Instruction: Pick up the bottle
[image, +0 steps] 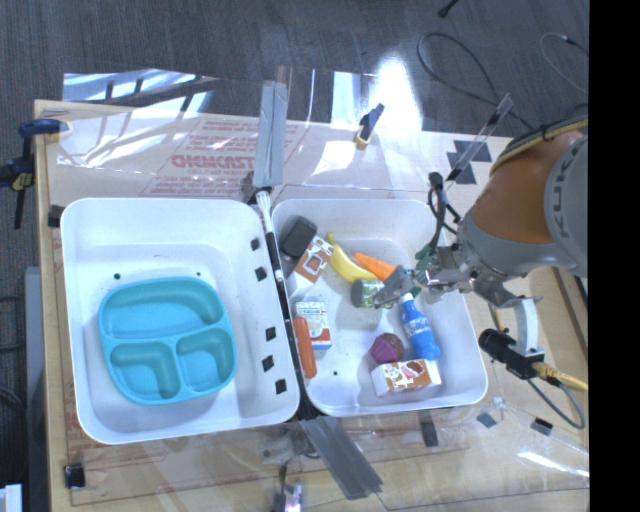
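Observation:
The bottle (421, 332) is blue with a white cap and a label. It lies on its side in the right bin (455, 395), cap pointing to the far left. My gripper (396, 286) reaches in from the right and hangs just above the cap end, beside a small green and grey object (365, 293). The bottle rests on the bin floor, and I cannot see it lifted.
The right bin also holds a banana (345, 263), a carrot (375, 266), a black item (297, 238), small cartons (313, 322) (406, 376), a purple fruit (387, 348) and an orange stick (304, 350). A blue divided tray (165, 338) lies in the left bin (80, 250).

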